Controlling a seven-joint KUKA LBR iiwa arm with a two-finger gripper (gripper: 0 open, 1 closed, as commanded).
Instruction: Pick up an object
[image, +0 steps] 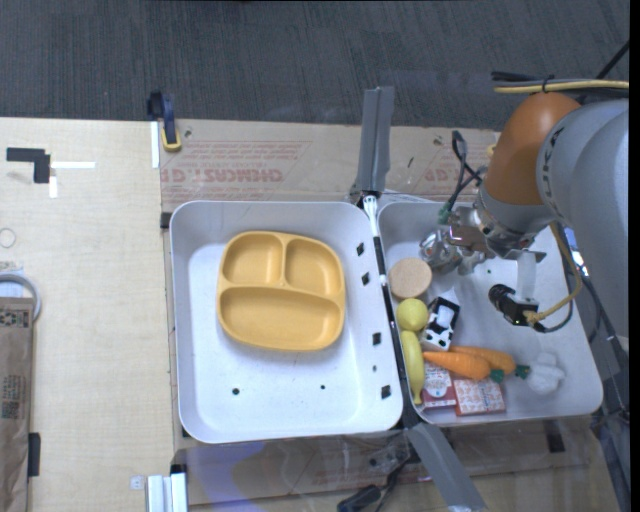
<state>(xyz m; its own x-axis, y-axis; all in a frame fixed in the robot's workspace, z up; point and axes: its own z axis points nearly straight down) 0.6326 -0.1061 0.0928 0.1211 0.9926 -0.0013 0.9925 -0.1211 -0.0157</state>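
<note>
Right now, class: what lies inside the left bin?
The left bin holds one yellow divided plate, its three compartments bare. Whatever bin floor lies under the plate is covered.

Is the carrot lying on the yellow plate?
No, the carrot lies in the right bin beside the banana, while the yellow plate sits in the left bin.

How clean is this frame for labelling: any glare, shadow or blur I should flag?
Camera view: lighting is even and soft, with faint shadow under the yellow plate in the left bin; a bluish reflection sits below that bin; the carrot and lemon are sharp; the hand reads as a small, shiny, cluttered patch, hard to resolve; the arm looms large and soft at the right.
</note>
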